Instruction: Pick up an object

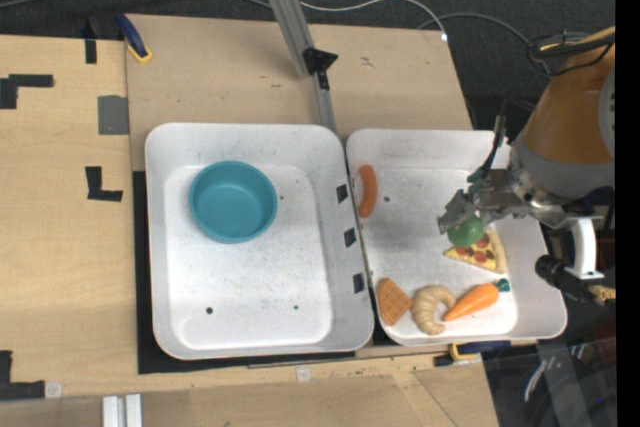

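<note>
arm point(570, 130) — reaches in from right, bent down over right bin point(420, 147) | jaws — on green toy point(466, 232), grip unclear

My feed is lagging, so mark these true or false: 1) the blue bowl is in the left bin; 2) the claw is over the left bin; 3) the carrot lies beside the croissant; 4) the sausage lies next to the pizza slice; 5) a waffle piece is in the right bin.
1) True: blue bowl sits in the left bin.
2) False: the claw is over the right bin, by a green object.
3) True: carrot, croissant.
4) False: sausage lies apart from the pizza slice, near the divider.
5) True: waffle piece.
</note>
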Controlling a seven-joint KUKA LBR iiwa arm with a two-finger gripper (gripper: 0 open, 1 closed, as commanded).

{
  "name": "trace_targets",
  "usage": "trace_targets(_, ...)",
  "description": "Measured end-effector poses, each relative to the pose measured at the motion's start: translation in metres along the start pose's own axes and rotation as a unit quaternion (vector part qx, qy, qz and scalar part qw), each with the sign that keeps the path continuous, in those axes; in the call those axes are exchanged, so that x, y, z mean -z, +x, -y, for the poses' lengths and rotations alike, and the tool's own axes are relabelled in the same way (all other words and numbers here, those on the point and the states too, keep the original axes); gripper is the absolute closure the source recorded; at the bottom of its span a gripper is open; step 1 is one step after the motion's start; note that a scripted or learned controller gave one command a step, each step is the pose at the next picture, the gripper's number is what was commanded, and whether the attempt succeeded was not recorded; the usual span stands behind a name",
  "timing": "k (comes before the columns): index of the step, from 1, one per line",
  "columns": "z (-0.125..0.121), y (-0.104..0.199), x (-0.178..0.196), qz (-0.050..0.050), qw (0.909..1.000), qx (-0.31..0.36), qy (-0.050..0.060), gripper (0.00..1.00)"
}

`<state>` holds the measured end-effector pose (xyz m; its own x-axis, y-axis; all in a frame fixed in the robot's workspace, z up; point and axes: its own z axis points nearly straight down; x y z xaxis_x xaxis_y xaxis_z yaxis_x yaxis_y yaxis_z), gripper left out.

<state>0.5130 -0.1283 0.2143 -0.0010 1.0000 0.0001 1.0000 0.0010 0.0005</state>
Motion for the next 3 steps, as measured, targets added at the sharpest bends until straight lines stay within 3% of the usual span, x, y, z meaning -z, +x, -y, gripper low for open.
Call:
trace_targets(1,-0.012,0.049,0.012,0.000,1.0000,0.000,0.001,1.00)
trace_targets(3,-0.038,0.171,0.001,-0.001,1.0000,0.003,0.002,1.00)
